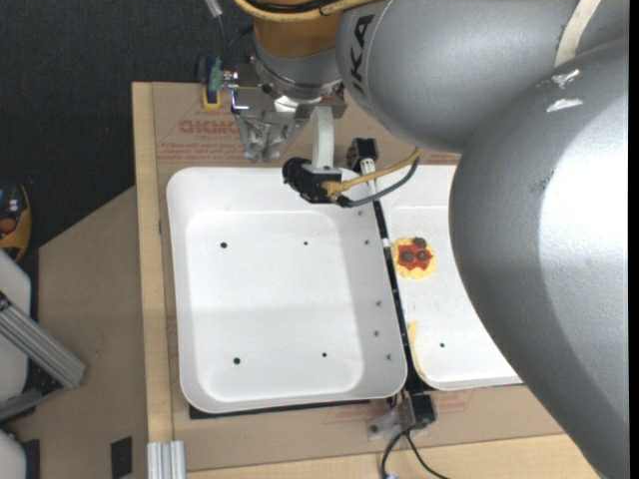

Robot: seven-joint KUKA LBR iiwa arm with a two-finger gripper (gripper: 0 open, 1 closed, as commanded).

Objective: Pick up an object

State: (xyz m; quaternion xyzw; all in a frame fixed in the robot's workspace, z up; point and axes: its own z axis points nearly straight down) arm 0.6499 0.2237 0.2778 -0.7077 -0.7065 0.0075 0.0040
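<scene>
Here the gripper hangs over the far rim of the left bin, above the cardboard bench; whether it is wide or narrow I cannot tell, and I see nothing in it. The one thing to pick, a small yellow and red toy, lies in the right bin, well off to the gripper's side, past the divider. Probably the arm is parked high to leave the bins in sight.

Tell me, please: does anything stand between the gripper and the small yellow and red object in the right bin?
Yes. The gripper hangs above the far rim of the left bin, while the yellow and red object lies in the right bin. The raised divider between the bins lies between them.
</scene>
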